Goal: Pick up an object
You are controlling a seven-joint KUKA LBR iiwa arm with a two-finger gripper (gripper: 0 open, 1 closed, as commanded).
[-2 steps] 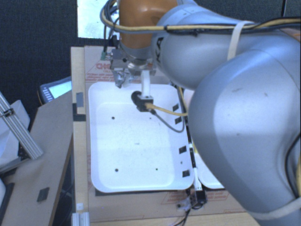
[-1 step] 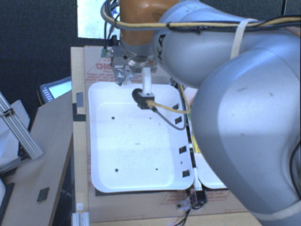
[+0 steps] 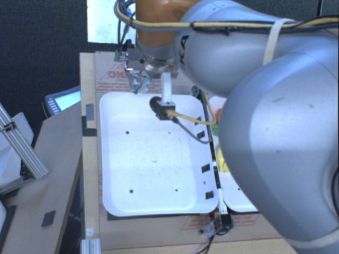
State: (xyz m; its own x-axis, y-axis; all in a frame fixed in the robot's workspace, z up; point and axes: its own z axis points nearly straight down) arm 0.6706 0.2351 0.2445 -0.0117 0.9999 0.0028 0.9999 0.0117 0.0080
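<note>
left bin (image 3: 153,163) beside right bin (image 3: 238,200), arm (image 3: 254,89) above

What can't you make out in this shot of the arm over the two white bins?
- Right bin: in the camera view the arm covers most of it; only a corner and some yellow by the divider show, too little to identify.
- Gripper: small and cluttered against the left bin far rim; whether anything is held cannot be told.
- Arm: cut off by the right and top edges.

White bin (image 3: 153,163) with small black dots, centre frame; grey arm (image 3: 275,115) with orange band (image 3: 164,4), upper right; tan surface (image 3: 58,157), left.
</note>
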